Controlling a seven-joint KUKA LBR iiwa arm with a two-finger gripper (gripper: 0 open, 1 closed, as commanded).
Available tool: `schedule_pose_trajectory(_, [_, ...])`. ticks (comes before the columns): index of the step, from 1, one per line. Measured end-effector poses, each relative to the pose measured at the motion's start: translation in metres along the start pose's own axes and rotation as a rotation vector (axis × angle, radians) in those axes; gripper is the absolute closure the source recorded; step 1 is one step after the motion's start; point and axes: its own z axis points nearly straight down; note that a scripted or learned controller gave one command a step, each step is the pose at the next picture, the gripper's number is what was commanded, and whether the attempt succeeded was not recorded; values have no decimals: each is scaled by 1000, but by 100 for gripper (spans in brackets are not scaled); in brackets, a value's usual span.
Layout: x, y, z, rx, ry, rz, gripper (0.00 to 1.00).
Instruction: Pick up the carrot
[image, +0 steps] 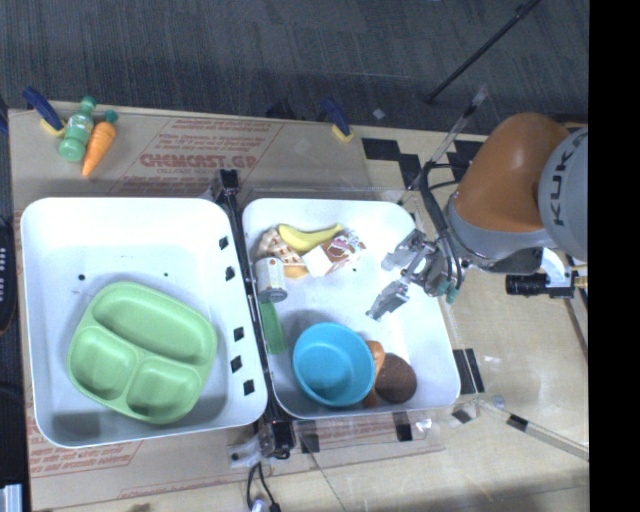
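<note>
Spanning most of the view, a brown worktop (520, 370) carries two shallow white bins side by side. The left bin (60, 240) holds a green divided plate (142, 350). The right bin (420, 340) holds a blue bowl (332, 364), a brown ball (397, 378) beside it, a banana (308, 238), a small can (270, 279) and a green stick (271, 327). A grey and orange arm (515, 190) reaches in from the right, its claw (398, 274) hanging over the right bin with fingers spread apart, gripping nothing. The carrot (98, 146) lies on the worktop beyond the left bin's far corner, just beside a green toy (76, 137).
</note>
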Motion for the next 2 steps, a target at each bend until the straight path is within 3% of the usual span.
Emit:
schedule_pose_trajectory(1, [75,27,97,-4,6,-25,0])
schedule_pose_trajectory(2, [12,37,90,-2,4,31,0])
